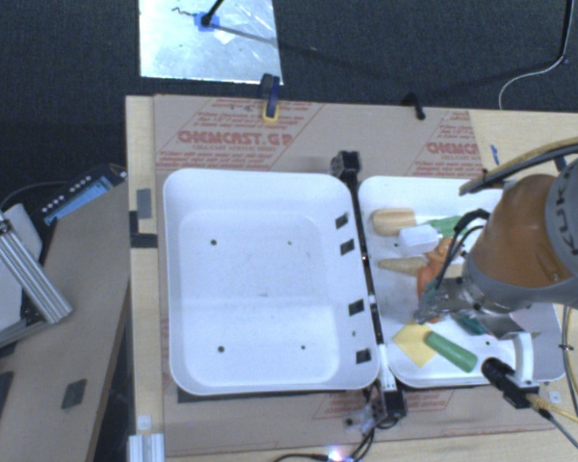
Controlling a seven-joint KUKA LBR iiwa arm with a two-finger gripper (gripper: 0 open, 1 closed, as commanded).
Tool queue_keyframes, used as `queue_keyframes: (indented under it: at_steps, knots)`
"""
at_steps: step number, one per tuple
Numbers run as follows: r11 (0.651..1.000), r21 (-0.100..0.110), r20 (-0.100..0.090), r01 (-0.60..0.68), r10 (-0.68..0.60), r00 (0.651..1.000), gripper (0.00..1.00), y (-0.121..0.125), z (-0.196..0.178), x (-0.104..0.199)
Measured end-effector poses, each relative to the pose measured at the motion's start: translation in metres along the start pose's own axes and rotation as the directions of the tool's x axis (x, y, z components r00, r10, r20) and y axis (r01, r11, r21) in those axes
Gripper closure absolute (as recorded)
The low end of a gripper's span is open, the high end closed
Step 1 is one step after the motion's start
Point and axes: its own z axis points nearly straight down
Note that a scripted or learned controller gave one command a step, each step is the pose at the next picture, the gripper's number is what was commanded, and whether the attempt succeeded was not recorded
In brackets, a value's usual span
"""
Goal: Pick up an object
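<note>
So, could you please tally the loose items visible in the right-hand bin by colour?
Tan or cream: 2, a rounded piece and a cone-shaped piece
Yellow: 1, a block
Green: 2, a cylinder and a piece partly hidden by the arm
Orange: 1
Total: 6 visible

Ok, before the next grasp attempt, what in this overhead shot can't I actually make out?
- The pincer: too small and dark to tell how it is set; the grey arm's orange band crowds it.
- The right shallow white bin: its far-right part is covered by the arm.
- The orange object beside the wrist: partly hidden, shape unclear.
- The green cylinder and yellow block: whether they touch is unclear.
</note>
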Motion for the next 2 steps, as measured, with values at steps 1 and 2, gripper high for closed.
queue_keyframes:
  at_steps: [1, 2]
  knots:
    - [1.0, -0.001, 0.002, 0.002, -0.002, 1.0, 1.0, 0.0, -0.046, 0.012]
    - [1.0, 0.0, 0.001, 0.006, -0.006, 1.0, 1.0, 0.0, -0.091, 0.095]
